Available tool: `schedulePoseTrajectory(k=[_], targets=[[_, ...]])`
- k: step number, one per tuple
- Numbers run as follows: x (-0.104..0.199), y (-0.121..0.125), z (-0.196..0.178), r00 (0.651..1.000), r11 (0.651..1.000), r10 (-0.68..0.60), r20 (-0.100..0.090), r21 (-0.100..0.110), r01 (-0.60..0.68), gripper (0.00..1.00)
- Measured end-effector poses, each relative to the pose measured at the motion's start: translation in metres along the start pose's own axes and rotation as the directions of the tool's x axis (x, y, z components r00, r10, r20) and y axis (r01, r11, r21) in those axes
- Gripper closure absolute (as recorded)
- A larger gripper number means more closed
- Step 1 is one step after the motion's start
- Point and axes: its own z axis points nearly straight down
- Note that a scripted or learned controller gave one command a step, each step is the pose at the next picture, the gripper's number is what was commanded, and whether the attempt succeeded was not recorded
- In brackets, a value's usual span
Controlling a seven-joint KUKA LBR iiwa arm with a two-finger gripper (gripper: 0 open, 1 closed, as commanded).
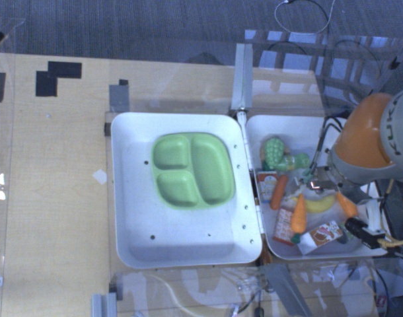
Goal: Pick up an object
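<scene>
Arm over the right bin of toy food

The gripper (314, 185) sits low in the right bin (254, 134), just beside a banana (320, 204); whether it is spread or pressed together cannot be told. Two carrots (298, 214) lie near the banana, green grapes (275, 152) beyond it. A green divided plate (191, 170) lies in the left bin (132, 197).

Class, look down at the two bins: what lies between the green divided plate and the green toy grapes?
In the camera view, between the green divided plate and the grapes lie the two bins' adjoining white rims, with no other object there.
</scene>
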Motion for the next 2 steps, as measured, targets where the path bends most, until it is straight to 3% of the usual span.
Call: schedulePoseTrajectory(k=[1,2], targets=[[-0.014,0.023,0.002,0.997,0.997,0.080,-0.002,-0.001,-0.080,0.00],[-0.013,0.026,-0.011,0.997,0.997,0.077,-0.003,-0.009,-0.078,1.00]])
